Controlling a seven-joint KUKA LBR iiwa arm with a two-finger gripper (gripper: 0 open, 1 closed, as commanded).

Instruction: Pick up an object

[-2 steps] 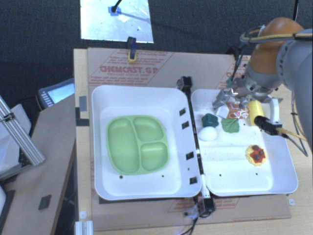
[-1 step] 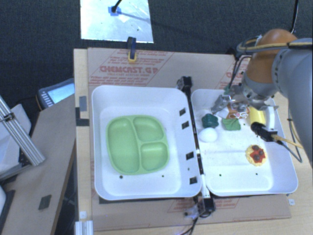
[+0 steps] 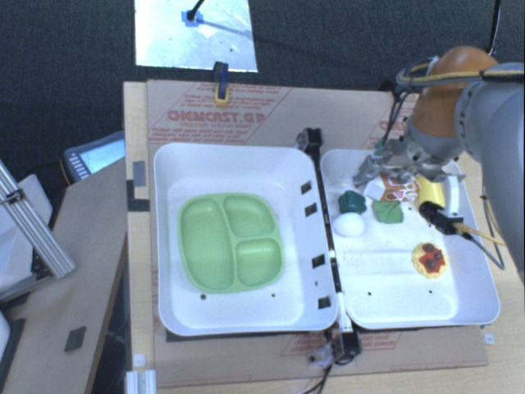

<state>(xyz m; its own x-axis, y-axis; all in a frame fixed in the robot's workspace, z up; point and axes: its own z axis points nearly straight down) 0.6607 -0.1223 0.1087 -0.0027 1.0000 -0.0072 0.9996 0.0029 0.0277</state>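
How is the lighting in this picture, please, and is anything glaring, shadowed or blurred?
In the camera view, light is even and soft; the foil sheet beyond the bench glares bright. The white bins are near overexposed, with only faint shadows along their walls. The green tray reads clearly. Around the gripper the small items blur together, so fine detail there is lost.

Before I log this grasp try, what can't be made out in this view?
- Gripper: small and blurred over the right bin; open or shut, holding or not, cannot tell.
- Red-and-white item: partly covered by the arm; identity unclear.
- Arm: cut off by the right edge.
- Dark green object: too small to identify.
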